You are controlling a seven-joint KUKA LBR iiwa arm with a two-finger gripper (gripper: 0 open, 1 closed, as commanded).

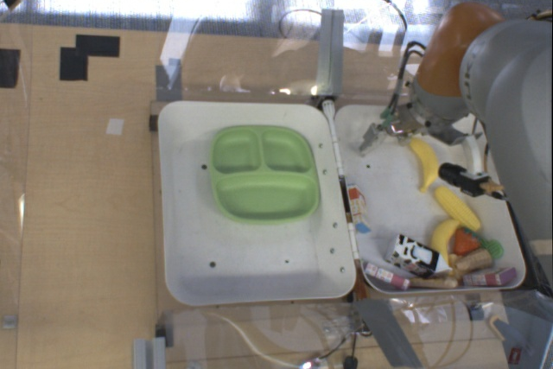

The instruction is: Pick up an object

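Bananas (423, 162), yellow and curved, crowd the right white bin (380, 212); green divided plastic tray (263, 173) fills the left white bin's (186, 212) centre. Two-finger gripper (378, 134) looks spread open, holding nothing.

Arm (505, 65) ran off the frame's right edge; its bulk covered the right bin's (380, 186) upper right corner. Gripper (380, 134) too small and dark to read the fingers. Clutter (458, 259) in the bin's near right corner overlapped; pieces there couldn't be separated. Printing on the small black-and-white box (412, 252) illegible.
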